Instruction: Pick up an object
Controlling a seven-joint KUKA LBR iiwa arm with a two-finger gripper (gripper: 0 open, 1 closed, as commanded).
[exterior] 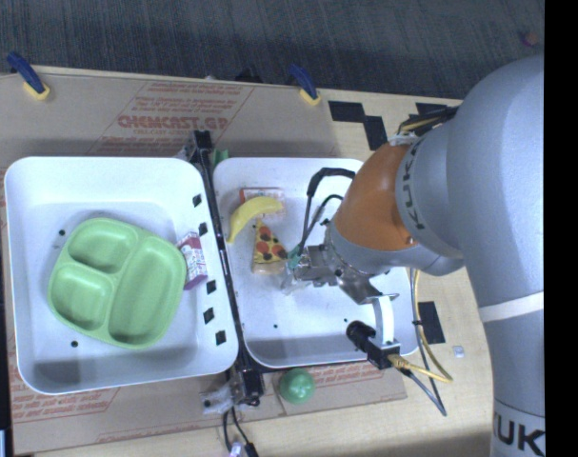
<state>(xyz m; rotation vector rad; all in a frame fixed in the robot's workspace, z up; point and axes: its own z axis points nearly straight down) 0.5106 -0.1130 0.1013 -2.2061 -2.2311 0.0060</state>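
while the arm point(431, 198) reaches over the right bin point(269, 346), its fingers point(296, 272) hang low just beside the pizza slice toy point(266, 248); i cannot tell how far open they are or whether they hold anything. a yellow banana point(250, 213) lies touching the slice's upper end. the left bin point(31, 255) holds a green divided plate point(115, 281) and a small packet point(194, 259). a green ball point(295, 386) sits on the counter point(127, 417).

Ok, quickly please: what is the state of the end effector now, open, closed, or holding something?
End effector: cannot be told; it is low in the right bin, beside the pizza slice toy.
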